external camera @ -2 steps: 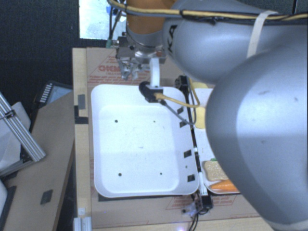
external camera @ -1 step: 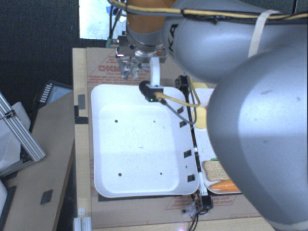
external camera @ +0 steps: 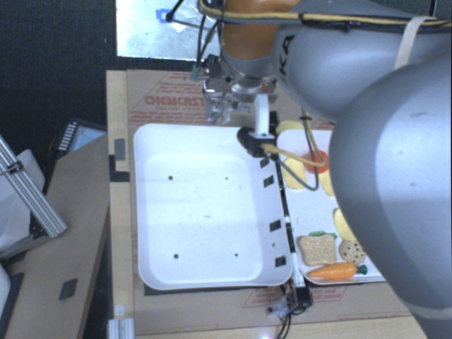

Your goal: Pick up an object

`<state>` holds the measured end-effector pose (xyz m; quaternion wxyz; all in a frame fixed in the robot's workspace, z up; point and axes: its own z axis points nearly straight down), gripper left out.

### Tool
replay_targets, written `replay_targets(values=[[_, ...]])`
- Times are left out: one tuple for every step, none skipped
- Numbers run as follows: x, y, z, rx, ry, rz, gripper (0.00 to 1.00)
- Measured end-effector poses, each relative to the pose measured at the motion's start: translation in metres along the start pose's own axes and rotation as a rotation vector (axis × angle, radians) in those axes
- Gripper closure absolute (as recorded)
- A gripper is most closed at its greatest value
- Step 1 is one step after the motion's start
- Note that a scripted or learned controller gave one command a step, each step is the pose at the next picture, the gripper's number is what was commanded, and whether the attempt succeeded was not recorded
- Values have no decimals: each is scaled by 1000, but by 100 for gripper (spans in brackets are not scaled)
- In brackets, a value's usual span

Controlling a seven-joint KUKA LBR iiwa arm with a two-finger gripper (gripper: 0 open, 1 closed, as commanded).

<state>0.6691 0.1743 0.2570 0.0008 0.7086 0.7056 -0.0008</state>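
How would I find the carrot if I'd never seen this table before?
Look at the right-hand white bin, the one with toy food in it. Go to its near edge at the bottom of the view. The carrot lies there, long and bright orange, just below the tan slice of bread.

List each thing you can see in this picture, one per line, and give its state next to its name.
Left bin: flat on the bench, white floor showing.
Right bin: holds toy food, partly hidden by the arm.
Carrot: lying flat at the near edge of the right bin.
Bread slice: lying flat, just behind the carrot.
Cookie: flat, beside the bread slice.
Arm: reaching over the right bin.
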Motion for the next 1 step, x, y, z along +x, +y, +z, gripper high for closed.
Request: replay_targets(values=[[64,-46,65,7,4,-13,100]])
